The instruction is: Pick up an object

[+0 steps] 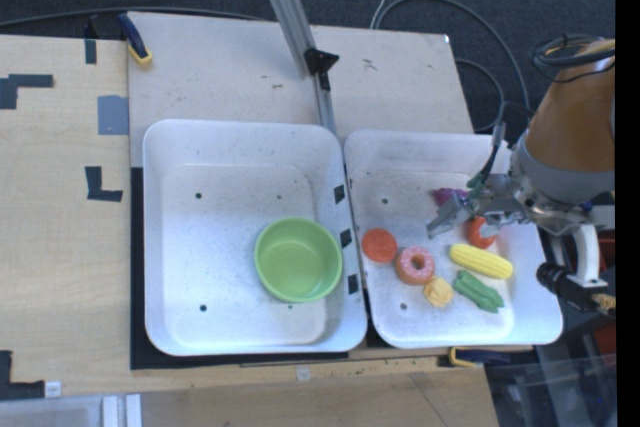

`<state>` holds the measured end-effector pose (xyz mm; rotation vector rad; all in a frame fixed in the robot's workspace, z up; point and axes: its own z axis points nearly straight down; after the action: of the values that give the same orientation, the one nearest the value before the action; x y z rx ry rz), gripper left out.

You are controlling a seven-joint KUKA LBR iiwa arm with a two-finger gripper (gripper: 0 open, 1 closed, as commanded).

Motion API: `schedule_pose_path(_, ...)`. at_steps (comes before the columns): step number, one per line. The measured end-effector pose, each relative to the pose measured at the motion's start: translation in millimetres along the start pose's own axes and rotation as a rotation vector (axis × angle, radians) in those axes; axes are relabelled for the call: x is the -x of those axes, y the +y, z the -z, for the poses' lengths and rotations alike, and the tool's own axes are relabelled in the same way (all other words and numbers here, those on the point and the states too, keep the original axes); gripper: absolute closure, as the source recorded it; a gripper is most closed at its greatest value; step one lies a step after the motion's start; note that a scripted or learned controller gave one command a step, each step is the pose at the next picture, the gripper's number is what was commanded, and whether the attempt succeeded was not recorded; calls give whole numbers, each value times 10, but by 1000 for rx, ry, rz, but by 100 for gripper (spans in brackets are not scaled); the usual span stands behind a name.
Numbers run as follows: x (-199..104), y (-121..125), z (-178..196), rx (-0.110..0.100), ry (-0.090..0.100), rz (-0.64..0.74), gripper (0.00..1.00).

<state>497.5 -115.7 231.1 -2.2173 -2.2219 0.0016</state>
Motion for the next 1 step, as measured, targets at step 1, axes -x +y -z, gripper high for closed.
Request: schedule_pose_path(1, 1, 0, 0, 0, 0, 0, 0)
